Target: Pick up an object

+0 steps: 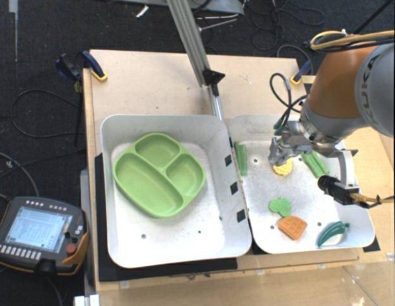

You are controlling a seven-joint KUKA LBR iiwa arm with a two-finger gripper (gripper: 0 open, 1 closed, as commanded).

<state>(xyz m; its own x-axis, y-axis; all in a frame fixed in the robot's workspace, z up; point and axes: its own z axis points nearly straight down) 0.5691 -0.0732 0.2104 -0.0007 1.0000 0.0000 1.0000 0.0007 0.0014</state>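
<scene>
The grey arm with the orange band reached in from the right of the frame, and its tool (pixel 281 153) was low over the right white bin (pixel 264 241). A small yellow toy piece (pixel 284 167) lay right under the tool, touching its tip or nearly so. I could not tell if the tool was open or closed. A long green stick (pixel 240 159) lay near the bin's left wall. A small green leafy toy (pixel 281 205), an orange waffle toy (pixel 292 227) and a teal curved piece (pixel 333 233) sat lower down. The big green divided plate (pixel 159 174) rested in the left white bin (pixel 120 241). The yellow piece was small and flat, so the tool might slip off it or push it away.
</scene>
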